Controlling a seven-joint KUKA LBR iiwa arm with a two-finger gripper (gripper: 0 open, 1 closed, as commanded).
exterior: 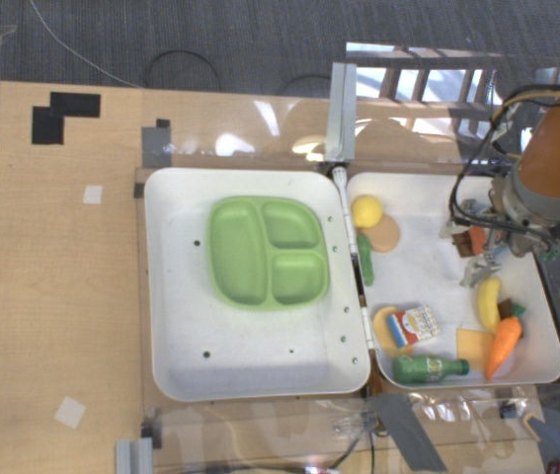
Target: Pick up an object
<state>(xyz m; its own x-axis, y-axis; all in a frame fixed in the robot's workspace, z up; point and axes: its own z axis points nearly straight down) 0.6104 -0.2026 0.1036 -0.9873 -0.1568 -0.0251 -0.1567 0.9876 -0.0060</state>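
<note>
Nearest the lens, along the front edge of the right-hand shallow white bin (546,368), lie a dark green plastic bottle (430,368) on its side, a pale yellow wedge of toy cheese (471,344) and an orange toy carrot (503,344), with a small printed red-and-white packet (418,322) resting on an orange oval piece (388,329) just behind the bottle. A yellow toy banana (488,302) stands beside the carrot, close under the jaws (479,260). Farther back in the same bin sit a round yellow lemon-like ball (365,211) touching a tan disc-shaped cookie (384,234), and a slim green stick (364,262) lies along the dividing wall. The left-hand white bin (176,354) holds a light green divided plastic plate (266,251). The grey arm with its orange band (559,156) reaches in from the right and hangs over the right bin's far right side, wrist pointing down, cables looping above it. Whether the jaws are spread or pressed together I cannot tell; they look metallic and blurred, with something reddish-brown near them that cannot be identified as a held thing. My reading is that the approach step is in hand, with nothing yet clearly grasped. The next move likely calls for settling over one item, the banana being nearest, lowering squarely and closing without nudging the carrot. All of this rests on the pale wooden desk (52,294).
</note>
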